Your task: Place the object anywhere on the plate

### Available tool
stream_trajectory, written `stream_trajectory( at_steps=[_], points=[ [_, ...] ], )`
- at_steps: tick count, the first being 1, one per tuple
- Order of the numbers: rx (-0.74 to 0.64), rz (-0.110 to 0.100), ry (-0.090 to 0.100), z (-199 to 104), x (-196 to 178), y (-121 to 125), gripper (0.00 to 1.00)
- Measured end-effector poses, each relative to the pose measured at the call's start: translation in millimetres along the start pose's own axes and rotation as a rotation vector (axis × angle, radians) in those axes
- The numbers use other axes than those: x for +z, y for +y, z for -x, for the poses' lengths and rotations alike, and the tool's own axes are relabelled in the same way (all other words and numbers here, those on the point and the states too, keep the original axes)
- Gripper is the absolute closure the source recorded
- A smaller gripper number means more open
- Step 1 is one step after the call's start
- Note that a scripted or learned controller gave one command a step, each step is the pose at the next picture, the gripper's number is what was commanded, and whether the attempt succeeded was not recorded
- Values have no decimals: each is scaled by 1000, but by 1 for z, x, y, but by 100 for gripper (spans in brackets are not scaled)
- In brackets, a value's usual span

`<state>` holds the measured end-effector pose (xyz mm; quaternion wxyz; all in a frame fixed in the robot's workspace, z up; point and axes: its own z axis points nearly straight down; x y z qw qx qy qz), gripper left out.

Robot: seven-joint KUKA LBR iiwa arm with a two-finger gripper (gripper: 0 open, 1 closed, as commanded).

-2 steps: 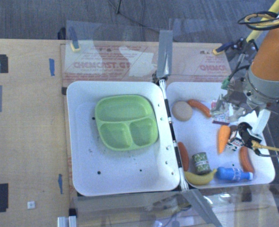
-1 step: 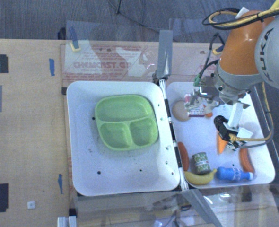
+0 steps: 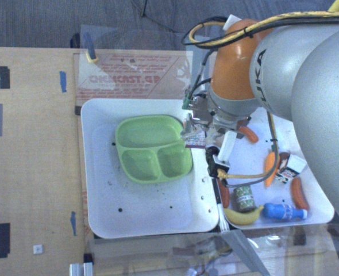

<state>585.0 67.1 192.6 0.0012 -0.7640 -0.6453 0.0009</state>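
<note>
From the camera view above the desk (image 3: 31,154), two white bins sit side by side. The left bin (image 3: 100,211) carries a green divided plate (image 3: 152,148) with three compartments, lying toward the bin's 12 o'clock half. The right bin (image 3: 319,211) holds a scatter of small things: a banana (image 3: 242,215) at 6 o'clock, a blue bottle (image 3: 284,213) just beside it toward 3 o'clock, a dark jar (image 3: 243,198) just above the banana, a carrot (image 3: 270,165) near the middle, and red sausage-like pieces, one at 4 o'clock (image 3: 299,194).

The end effector (image 3: 199,132) hangs under the arm's orange band (image 3: 235,68), over the seam between the bins, at the plate's 3 o'clock edge. Something small and pale seems to sit at its tip, yet the wrist hides the fingers, so whether it is released or clenched cannot be told, nor which object is the task's thing.

Judging by the bin's contents, any candidate is probably light and small. The toy foods look smooth and rounded, likely slippery, so a hold across the narrow middle would suit best.
</note>
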Motion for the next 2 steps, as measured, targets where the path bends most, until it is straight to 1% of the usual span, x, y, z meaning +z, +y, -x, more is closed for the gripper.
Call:
stream_trajectory(
  at_steps=[1,2],
  points=[
    [1,1,0,0,0,0,0],
    [1,1,0,0,0,0,0]
  ],
)
